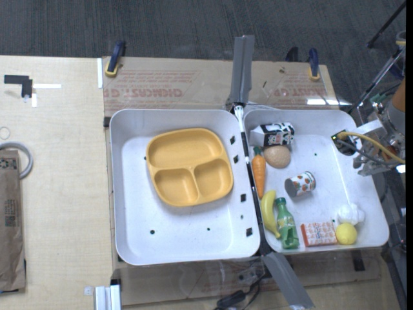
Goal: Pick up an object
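Hovering at the right bin's (361, 234) right edge, the gripper (371, 160) is too cluttered with cables to judge. Nearest lies the small red-and-white patterned can (300, 184), on its side to the gripper's left, long axis slanted.

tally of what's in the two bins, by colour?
Yellow: 3 - divided plate, banana, lemon
Orange: 1 - carrot
Green: 1 - bottle
Tan: 1 - egg-shaped item
White or printed: 4 - carton, can, small box, white wad
Total: 10
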`<state>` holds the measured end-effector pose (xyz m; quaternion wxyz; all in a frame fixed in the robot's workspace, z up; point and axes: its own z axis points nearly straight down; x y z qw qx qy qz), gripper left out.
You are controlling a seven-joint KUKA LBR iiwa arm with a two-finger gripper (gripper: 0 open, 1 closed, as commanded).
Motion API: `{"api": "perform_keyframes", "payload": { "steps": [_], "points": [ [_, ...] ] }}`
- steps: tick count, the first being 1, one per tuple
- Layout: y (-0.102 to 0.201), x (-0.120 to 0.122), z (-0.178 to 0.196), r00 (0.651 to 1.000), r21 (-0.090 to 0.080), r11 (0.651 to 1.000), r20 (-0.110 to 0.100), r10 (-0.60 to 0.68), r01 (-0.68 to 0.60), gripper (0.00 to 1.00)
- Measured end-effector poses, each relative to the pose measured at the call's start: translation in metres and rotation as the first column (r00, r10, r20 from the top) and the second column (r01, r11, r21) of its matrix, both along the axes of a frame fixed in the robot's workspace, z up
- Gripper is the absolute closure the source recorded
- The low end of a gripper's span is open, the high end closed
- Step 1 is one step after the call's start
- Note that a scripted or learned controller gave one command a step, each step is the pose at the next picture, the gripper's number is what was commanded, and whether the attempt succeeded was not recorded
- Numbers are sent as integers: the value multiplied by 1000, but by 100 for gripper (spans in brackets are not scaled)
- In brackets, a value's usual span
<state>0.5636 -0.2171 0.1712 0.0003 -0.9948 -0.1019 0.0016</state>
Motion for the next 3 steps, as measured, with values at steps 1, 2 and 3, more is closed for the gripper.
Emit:
{"api": "perform_keyframes", "payload": {
  "steps": [1,2,3],
  "points": [
    [-1,1,-79,1000,5,1000,2,0,0,100],
    [59,-54,-80,1000,2,1000,-1,-6,6,100],
    [21,-77,-79,1000,48,999,3,24,-24,100]
  ]
}}
